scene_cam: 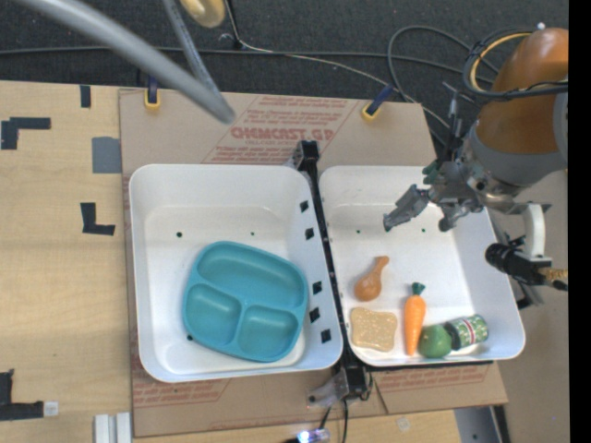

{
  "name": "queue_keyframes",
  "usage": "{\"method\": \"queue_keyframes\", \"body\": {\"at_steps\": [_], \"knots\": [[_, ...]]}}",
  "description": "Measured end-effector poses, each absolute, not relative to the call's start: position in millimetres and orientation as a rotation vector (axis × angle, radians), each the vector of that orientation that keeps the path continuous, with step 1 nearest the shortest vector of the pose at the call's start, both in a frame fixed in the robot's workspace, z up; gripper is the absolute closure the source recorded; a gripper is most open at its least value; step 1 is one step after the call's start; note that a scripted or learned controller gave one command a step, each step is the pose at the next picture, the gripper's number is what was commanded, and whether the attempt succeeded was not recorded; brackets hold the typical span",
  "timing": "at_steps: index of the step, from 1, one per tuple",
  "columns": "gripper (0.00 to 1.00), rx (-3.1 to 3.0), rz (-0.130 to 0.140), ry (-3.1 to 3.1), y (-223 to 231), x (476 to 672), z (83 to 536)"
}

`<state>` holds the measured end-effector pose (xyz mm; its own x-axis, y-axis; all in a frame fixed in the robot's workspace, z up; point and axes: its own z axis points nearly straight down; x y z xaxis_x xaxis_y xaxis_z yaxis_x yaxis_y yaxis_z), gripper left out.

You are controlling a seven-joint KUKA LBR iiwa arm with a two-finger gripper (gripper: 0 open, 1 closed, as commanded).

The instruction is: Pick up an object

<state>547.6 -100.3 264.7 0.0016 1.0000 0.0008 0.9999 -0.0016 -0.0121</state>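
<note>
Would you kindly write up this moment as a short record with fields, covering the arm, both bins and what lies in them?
arm: grey with orange band, reaching in from the right
hand: above the upper part of the right bin, nothing visible between its fingers
left bin: holds a blue divided plate
right bin: holds five items, all toward its near end
chicken drumstick: nearest the hand
bread slice: at the near left corner
carrot: right of the bread
green fruit: beside the carrot's tip
small can: lying beside the green fruit
</note>
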Motion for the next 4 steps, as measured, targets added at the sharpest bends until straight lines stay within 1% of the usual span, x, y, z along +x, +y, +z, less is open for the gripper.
{"method": "queue_keyframes", "body": {"at_steps": [1,2,3,4], "knots": [[0.00,-2.220,0.002,-2.222,-100,549.6,270],[0.00,-2.218,0.008,-2.218,-106,554.7,211],[0.00,-2.216,0.008,-2.218,-102,544.2,153],[0.00,-2.217,0.008,-2.218,-106,539.3,107]]}}
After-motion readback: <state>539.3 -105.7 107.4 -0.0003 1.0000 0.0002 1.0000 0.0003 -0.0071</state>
